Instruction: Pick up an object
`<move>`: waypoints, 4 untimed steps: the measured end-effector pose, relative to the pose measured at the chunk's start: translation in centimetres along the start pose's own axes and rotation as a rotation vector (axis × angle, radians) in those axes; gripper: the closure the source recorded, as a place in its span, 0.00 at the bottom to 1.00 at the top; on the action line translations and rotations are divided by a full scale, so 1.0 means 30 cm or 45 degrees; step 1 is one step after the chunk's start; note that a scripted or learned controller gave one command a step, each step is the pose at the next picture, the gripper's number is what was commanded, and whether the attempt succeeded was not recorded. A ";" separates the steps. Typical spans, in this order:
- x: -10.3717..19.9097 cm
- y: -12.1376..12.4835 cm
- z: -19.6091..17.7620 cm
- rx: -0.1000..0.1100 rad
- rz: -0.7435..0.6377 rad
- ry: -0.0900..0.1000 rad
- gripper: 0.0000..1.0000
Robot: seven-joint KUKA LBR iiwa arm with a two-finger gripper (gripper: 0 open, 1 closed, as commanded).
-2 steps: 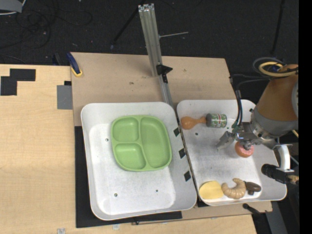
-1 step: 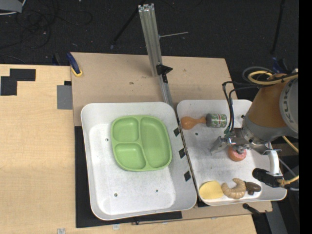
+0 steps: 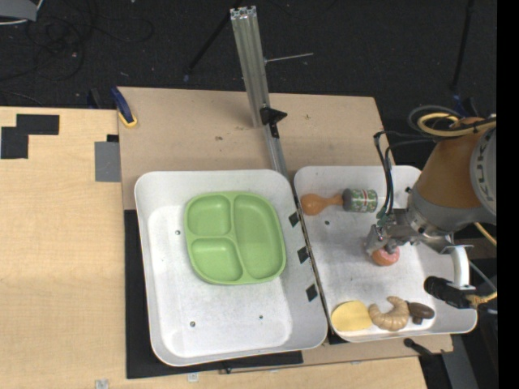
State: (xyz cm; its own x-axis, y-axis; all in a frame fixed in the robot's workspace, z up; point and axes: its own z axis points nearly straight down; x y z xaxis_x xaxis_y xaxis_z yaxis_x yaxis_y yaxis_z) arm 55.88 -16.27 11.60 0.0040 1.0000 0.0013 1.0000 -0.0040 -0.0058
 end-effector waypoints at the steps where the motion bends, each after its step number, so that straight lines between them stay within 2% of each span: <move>1: 0.026 -0.006 -0.196 -0.011 -0.007 -0.002 1.00; 2: 0.009 -0.019 -0.401 -0.012 -0.006 -0.003 1.00; 3: 0.006 -0.017 -0.554 -0.011 -0.007 -0.003 1.00; 4: 0.177 0.049 -0.526 -0.006 -0.009 -0.001 1.00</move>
State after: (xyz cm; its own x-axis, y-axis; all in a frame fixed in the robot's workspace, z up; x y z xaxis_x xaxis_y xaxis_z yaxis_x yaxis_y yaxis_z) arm 57.46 -10.98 27.37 -0.0035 1.0000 0.0002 1.0000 0.0035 -0.0012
